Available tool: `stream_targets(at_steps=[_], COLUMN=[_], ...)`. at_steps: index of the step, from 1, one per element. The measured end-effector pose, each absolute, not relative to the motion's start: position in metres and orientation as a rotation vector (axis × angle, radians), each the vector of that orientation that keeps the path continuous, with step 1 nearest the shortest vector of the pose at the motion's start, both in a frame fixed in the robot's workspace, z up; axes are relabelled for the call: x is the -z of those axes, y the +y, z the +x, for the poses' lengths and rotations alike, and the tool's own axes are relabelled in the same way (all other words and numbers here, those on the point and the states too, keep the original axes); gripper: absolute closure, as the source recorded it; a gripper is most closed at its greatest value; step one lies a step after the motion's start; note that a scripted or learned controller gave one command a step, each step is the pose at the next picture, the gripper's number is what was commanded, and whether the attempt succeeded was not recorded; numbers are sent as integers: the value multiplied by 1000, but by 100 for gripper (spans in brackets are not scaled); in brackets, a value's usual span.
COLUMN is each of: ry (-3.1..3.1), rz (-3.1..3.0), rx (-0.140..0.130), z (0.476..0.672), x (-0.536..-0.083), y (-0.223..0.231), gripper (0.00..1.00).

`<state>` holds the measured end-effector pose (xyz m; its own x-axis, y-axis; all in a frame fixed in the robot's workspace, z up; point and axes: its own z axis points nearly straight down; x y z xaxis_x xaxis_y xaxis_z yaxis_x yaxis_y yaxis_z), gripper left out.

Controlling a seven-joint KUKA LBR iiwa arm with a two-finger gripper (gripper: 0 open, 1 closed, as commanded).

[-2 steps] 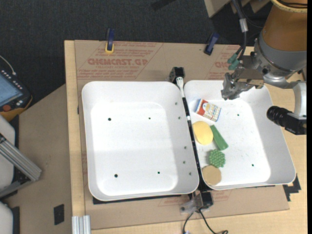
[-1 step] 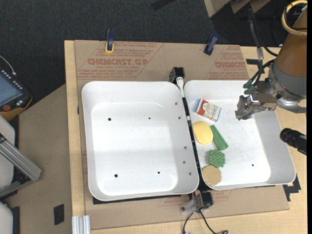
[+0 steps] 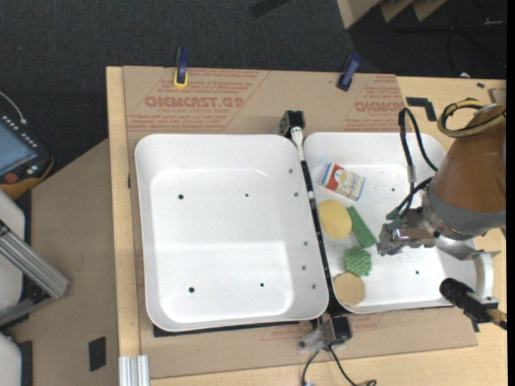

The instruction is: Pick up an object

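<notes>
Where gripper hovers, green block beside.

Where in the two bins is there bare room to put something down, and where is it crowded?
The left bin has a bare floor from wall to wall. In the right bin, things crowd the left side by the divider: a small box, a yellow ball, a green stick, a green ball, a tan disc. The gripper hangs beside them. The back right patch is bare.

Left shallow white plastic bin open throughout. Right white bin: left side crowded by yellow round lump, green studded block, tan disc.
</notes>
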<state>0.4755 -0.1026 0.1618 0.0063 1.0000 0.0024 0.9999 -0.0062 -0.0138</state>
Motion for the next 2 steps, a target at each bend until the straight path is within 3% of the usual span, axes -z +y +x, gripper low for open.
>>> stream_targets(at_steps=[1, 2], ry=[-2232, -2208], rz=[-2220, -2225], rx=[8, -9], z=[544, 475], x=[-233, -182], y=[-35, -91], gripper=[100, 100])
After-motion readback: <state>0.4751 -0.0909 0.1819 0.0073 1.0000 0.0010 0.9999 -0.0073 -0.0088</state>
